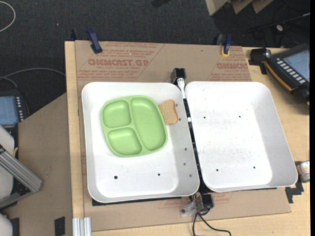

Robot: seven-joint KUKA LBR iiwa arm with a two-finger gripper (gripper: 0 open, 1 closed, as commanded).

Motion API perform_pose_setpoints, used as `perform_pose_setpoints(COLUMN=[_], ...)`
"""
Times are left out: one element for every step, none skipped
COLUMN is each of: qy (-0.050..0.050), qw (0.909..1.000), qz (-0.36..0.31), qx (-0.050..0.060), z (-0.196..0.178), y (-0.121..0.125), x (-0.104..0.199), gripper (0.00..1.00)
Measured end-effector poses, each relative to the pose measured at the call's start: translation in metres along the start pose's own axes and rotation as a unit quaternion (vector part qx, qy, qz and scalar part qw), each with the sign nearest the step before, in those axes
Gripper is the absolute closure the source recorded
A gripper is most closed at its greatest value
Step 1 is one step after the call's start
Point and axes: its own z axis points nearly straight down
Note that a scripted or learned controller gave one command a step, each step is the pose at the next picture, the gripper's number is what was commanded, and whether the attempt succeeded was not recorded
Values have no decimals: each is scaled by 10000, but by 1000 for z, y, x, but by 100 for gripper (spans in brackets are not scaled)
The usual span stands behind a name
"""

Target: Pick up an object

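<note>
Low in the frame, two white bins sit side by side on the table point(76, 132). In the left bin point(133, 181) lies a green divided plate point(134, 126); a tan slice of toast point(169, 111) touches its upper right rim. The claw's state cannot be told.

Bright, even light; slightly soft focus

2 white bins point(231, 132) on brown board point(123, 58), blue clamp point(93, 40) at its edge
</note>
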Motion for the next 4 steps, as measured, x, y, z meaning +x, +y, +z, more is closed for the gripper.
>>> perform_pose_setpoints(qy=[39,39,33,22], qw=[9999,9999,9999,9999], qz=[-75,-97,-88,-56], qx=[100,104,118,131], z=[9,9,24,75], y=[-14,-15,-17,-18], x=[73,178,267,301], gripper=[0,0,0,0])
